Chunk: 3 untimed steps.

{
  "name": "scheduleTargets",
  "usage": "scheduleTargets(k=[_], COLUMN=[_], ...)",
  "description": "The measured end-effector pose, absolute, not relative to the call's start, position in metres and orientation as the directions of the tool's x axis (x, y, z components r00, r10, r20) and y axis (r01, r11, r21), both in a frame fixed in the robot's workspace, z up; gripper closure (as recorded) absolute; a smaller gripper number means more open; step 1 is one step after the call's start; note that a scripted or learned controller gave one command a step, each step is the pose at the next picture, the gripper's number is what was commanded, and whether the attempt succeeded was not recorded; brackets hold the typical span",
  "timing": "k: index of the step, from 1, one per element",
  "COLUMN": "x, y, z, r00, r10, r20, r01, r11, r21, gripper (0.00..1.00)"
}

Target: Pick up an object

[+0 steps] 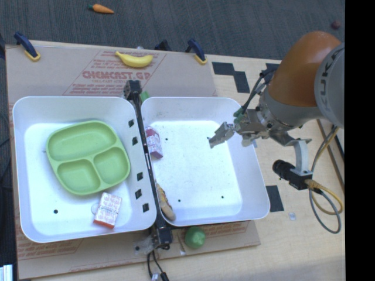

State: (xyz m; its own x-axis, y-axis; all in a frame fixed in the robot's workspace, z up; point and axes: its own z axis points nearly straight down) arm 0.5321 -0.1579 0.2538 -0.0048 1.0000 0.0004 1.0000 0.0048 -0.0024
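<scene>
The bench (304, 227) is holding two white bins. The gripper (221, 134) is hanging over the right bin (199, 209), maybe reaching toward the red packet (153, 141); its grip I cannot tell.

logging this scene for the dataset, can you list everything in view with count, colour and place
bins: 2, white, side by side on the bench
divided plate: 1, light green, in the left bin
small carton: 1, red and white, left bin, near front edge below the plate
packet: 1, red and white, right bin, against its left wall
tan object: 1, tan, right bin, front left corner
banana: 1, yellow, on the cardboard behind the bins
green ball: 1, green, in front of the right bin
carrot: 1, orange, on the dark floor at top
clamps: 2, blue and yellow, back edge of the cardboard
arm: 1, grey with orange band, from the right
end effector: 1, grey, over the right bin's upper right part
</scene>
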Motion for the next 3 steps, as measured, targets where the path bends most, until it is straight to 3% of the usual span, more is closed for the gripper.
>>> scheduleTargets(k=[1, 2, 3], x=[0.503, 0.571, 0.634], y=[-0.207, -0.211, -0.210], z=[0.186, 0.193, 0.091], r00=[-0.006, -0.005, -0.007], r10=[1.000, 1.000, 1.000], r20=[-0.001, 0.001, 0.000], r01=[1.000, 1.000, 1.000], r11=[0.006, 0.005, 0.007], r21=[-0.004, -0.001, -0.003], gripper=[0.00, 0.00, 0.00])
